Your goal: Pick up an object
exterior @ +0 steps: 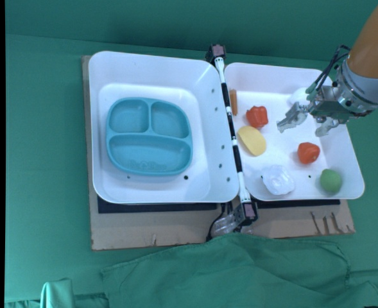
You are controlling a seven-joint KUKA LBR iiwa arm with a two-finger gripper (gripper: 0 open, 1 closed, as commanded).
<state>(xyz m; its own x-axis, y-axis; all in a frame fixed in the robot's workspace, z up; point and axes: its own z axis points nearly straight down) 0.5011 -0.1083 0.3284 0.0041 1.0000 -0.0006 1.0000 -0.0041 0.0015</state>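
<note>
The right bin (pixel 343 146) holds several small items: a thin orange stick (pixel 233 101), a red pepper-like piece (pixel 257 116), a yellow piece (pixel 252 140), a red-orange piece (pixel 309 152), a green ball (pixel 330 181) and a clear crumpled item (pixel 277 179). My gripper (pixel 307 122) hangs over the middle of the right bin, open, its two grey fingers (pixel 291 117) spread with nothing between them. It stands just above the red-orange piece and to the right of the red pepper-like piece. A white object (pixel 300 95) sits partly hidden behind the gripper.
The left bin (pixel 201 88) carries a teal divided plate (pixel 149 136) with three compartments. A black-and-white divider bar (pixel 231 127) runs between the bins. Both bins rest on a cardboard sheet (pixel 131 236) over green cloth; folded green cloth (pixel 240 268) lies in front.
</note>
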